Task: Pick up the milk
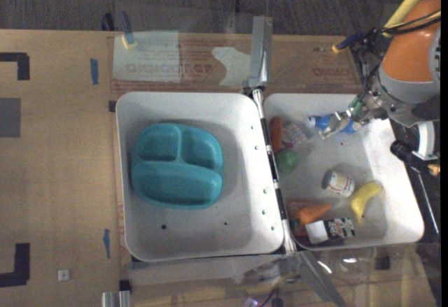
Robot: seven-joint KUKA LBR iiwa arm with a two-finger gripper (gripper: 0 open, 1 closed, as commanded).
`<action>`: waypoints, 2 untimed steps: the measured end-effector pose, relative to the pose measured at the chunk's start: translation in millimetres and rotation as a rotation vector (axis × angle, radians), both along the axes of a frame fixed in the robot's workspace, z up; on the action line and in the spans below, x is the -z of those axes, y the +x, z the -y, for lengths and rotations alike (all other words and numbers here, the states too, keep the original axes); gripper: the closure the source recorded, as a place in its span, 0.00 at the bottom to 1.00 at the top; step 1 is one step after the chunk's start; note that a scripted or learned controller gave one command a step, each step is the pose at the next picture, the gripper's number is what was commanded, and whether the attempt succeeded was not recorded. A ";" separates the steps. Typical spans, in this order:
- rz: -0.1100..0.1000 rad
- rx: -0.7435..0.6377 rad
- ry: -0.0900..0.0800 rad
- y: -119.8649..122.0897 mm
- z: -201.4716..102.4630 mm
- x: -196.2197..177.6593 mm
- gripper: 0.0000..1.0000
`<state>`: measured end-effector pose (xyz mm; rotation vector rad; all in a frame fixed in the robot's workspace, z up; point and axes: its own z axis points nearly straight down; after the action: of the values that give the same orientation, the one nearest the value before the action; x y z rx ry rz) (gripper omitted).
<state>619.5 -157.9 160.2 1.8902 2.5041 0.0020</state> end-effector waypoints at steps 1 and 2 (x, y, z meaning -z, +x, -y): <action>0.001 -0.141 0.001 -67.8 14.2 56.2 0.00; 0.005 -0.182 -0.002 -29.2 -0.2 72.1 0.00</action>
<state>590.3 -157.7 88.1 1.6521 2.6610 0.0049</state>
